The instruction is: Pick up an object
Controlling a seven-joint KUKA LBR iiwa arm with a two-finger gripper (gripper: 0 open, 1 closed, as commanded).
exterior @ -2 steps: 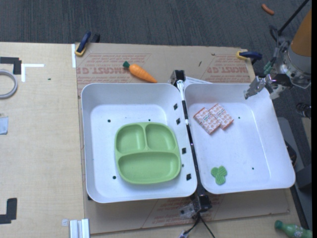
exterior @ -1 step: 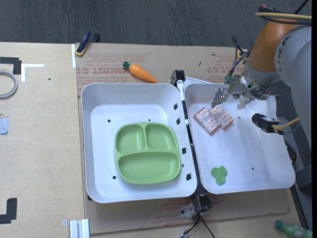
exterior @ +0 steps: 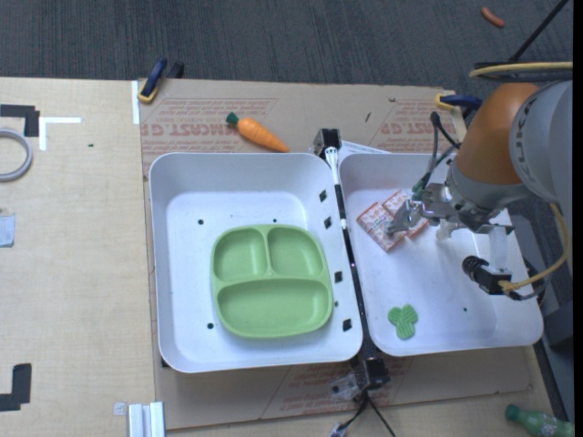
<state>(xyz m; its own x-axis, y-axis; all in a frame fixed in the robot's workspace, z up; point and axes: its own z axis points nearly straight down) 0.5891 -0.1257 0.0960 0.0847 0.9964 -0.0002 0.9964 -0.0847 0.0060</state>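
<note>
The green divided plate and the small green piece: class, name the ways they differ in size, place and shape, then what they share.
The green divided plate is far larger than the small green piece. The plate lies in the left bin, the piece in the right bin. The plate has three compartments; the piece is a small lumpy shape. Both are green and lie apart from the gripper.

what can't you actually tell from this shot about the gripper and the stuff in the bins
- Gripper, camera view: too small and blurred against the patterned packet to tell whether anything is gripped.
- Packet's print: too small to read.
- Small green item in the right bin: too small to identify.
</note>
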